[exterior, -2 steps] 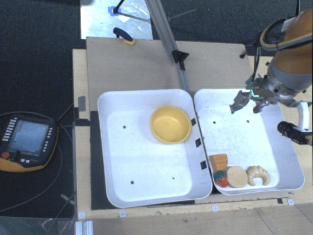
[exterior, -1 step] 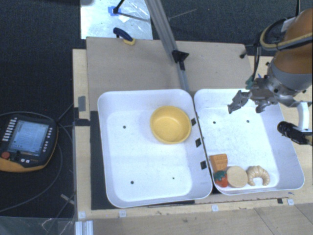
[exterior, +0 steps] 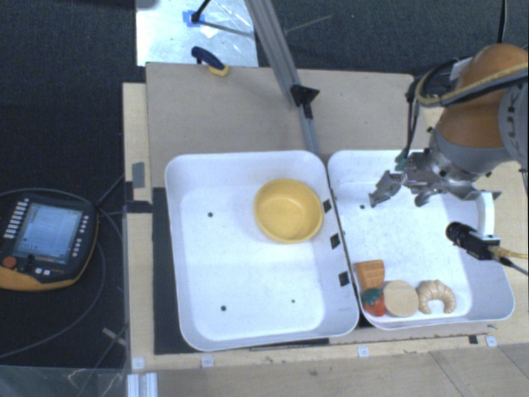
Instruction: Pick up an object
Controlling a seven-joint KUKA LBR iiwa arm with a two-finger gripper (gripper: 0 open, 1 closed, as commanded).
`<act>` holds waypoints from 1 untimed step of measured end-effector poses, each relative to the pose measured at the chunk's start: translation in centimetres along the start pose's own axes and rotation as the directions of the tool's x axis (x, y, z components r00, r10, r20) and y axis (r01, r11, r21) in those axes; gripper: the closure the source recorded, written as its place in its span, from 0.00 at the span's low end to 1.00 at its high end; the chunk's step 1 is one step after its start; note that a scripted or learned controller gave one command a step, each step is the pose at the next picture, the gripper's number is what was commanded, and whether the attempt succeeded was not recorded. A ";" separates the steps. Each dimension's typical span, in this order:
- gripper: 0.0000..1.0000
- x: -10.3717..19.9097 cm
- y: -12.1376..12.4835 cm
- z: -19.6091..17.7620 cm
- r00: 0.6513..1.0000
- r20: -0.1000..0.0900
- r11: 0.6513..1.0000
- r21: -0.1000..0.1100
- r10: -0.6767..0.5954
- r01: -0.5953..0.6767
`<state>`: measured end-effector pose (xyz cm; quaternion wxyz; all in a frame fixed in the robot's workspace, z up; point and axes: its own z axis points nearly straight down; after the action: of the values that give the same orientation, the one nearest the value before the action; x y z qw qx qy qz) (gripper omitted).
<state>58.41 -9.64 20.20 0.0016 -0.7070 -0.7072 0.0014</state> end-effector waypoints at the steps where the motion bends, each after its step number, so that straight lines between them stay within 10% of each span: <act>1: 0.00 -0.1 -0.4 6.2 1.000 0.000 1.000 0.000 0.000 0.000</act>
<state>57.96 -9.78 14.01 0.0016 -0.7071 -0.7071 0.0014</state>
